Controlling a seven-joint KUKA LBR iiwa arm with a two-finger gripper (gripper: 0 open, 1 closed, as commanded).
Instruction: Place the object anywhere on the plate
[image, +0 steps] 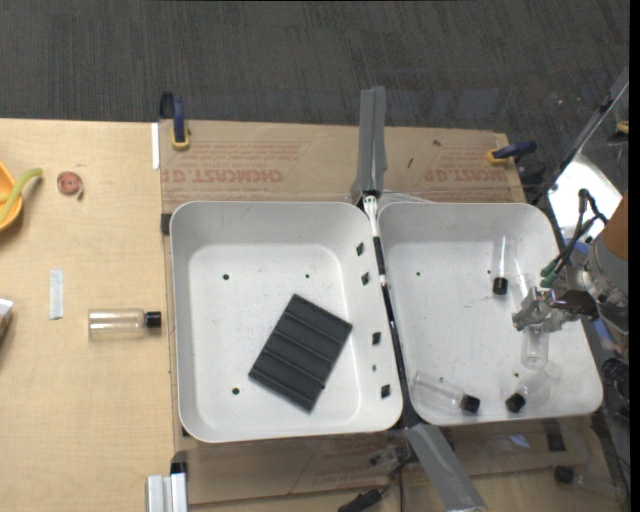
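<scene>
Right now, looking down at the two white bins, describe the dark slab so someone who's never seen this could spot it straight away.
Find the left bin of the two white bins. On its floor, slightly below centre, lies the dark ribbed slab, a flat rectangle turned at an angle to the bin walls. Unlike the small clear bottles with black caps in the right bin, it is opaque, charcoal and grooved across its top.

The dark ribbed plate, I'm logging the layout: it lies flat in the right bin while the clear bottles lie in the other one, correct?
Not quite. The camera view shows the dark ribbed plate lying flat in the left bin; the clear bottles lie in the right bin, as the other one.
</scene>
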